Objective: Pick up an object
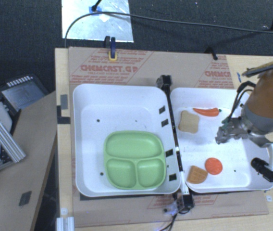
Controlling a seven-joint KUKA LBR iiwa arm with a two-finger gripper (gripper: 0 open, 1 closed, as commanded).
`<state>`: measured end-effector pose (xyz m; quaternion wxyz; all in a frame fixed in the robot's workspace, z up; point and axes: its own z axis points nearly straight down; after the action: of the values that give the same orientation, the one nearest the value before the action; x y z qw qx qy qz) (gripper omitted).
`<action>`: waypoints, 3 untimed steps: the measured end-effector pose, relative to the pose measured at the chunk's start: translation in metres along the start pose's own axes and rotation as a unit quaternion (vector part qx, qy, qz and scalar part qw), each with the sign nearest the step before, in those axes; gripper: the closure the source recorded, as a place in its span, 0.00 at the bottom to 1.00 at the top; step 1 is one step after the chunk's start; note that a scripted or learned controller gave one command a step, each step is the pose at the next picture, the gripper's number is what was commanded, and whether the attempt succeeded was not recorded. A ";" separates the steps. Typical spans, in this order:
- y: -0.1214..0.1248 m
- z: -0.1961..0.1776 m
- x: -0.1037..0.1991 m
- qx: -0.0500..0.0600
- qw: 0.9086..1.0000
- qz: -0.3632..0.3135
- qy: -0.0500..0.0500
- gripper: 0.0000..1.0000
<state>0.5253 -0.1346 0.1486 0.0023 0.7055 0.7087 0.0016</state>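
The claw (223, 134) hangs over the right bin (242, 179), near the bread (189, 122) and red pepper (207, 111). I cannot tell if it is open.

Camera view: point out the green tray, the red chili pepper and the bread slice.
green tray (135, 146): camera view, on its large upper compartment.
red chili pepper (206, 111): camera view, mid-body.
bread slice (189, 122): camera view, centre of its face.

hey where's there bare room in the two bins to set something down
Left bin: the whole back strip, behind the green divided tray, is bare. Right bin: bare floor in the middle, between the bread slice and the orange round piece. Its right side is crowded by the gripper.
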 end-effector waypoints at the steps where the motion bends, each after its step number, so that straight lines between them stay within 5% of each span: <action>1: -0.001 -0.045 0.004 0.000 1.000 0.000 0.000 1.00; 2: 0.007 -0.106 0.002 0.000 1.000 0.000 0.000 1.00; 3: 0.022 -0.105 0.045 0.001 1.000 -0.002 0.001 1.00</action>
<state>0.5464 -0.0896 0.2541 0.0012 0.7042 0.7100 0.0015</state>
